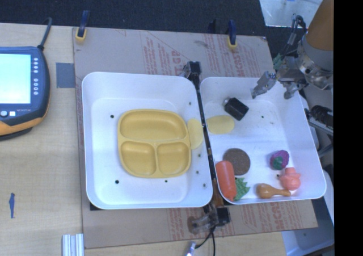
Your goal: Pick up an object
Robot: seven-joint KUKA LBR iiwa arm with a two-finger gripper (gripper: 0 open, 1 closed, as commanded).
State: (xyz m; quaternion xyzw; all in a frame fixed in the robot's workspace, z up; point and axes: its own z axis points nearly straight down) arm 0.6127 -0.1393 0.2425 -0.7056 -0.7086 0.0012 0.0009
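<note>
- Camera view looks down at a slant on my bench, with two white bins side by side on a sheet of cardboard (pixel 170 50).
- My gripper (pixel 278 83) hangs over the far edge of the right bin (pixel 306 135), at about one o'clock from that bin's middle. Its two fingers are spread wide apart, one toward nine o'clock and one toward three, and nothing sits between them.
- My arm comes in from three o'clock, and its orange band (pixel 322 22) shows at the upper right.
- Just at seven o'clock from my gripper, a small black block (pixel 236 108) lies tilted on the bin floor, apart from my fingers.
- At eight o'clock from the block, a pale yellow flat piece (pixel 219 125) rests near the wall between the bins.
- Nearer the front of the right bin sit a brown round disc (pixel 236 160), an orange carrot with green leaves (pixel 226 180) touching the disc's lower left side, and a tan drumstick (pixel 272 192).
- At four o'clock in that bin, a purple toy (pixel 278 159) stands just above a pink toy (pixel 290 179), the two close together.
- The left bin (pixel 102 135) holds a yellow divided tray (pixel 153 141) with three compartments, lying flat in the middle.
- A second pale yellow piece (pixel 194 133) lies against the tray's three o'clock side, by the shared wall.
- At nine o'clock on the bench lies a teach pendant (pixel 21 87) with a bright screen.
- Blue and yellow clamps (pixel 82 26) pin the cardboard at its far edge.
</note>
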